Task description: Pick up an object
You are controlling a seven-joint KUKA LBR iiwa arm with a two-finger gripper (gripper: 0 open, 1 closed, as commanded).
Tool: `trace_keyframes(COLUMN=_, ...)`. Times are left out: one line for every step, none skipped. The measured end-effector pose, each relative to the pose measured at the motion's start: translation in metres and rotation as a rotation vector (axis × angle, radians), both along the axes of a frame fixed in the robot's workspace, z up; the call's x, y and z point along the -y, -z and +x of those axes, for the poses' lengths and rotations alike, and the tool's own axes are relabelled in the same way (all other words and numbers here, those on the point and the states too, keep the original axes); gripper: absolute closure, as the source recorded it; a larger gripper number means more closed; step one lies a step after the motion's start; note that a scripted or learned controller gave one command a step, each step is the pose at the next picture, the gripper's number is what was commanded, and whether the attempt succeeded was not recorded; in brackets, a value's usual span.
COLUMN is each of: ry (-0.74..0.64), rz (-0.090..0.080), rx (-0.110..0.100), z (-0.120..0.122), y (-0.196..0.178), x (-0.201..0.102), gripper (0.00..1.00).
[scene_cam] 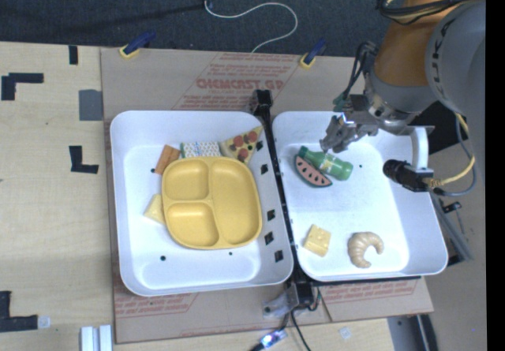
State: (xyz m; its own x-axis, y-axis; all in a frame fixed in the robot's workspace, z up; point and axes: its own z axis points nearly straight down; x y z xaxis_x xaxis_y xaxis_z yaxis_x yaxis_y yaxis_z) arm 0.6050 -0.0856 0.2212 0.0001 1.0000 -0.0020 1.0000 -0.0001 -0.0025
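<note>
A green bottle-like toy (334,166) is lying on its side in the far part of the right bin (410,215), touching a watermelon slice (312,169) just left of it. Nearer in that bin, a cheese wedge (318,240) and a croissant (365,248) are sitting apart. In the left bin (130,184), a yellow divided plate (211,202) is covering small toy foods. The gripper (338,136) is hanging just above the green toy; how far its fingers are parted, I cannot tell.
</note>
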Motion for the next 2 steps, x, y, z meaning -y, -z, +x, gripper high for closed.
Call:
trace_keyframes(ry=-0.002, rz=0.002, rx=0.002, z=0.006, y=-0.012, x=-0.008, gripper=1.00)
trace_keyframes(ry=0.000, rz=0.001, rx=0.000, z=-0.002, y=0.007, x=-0.012, gripper=1.00)
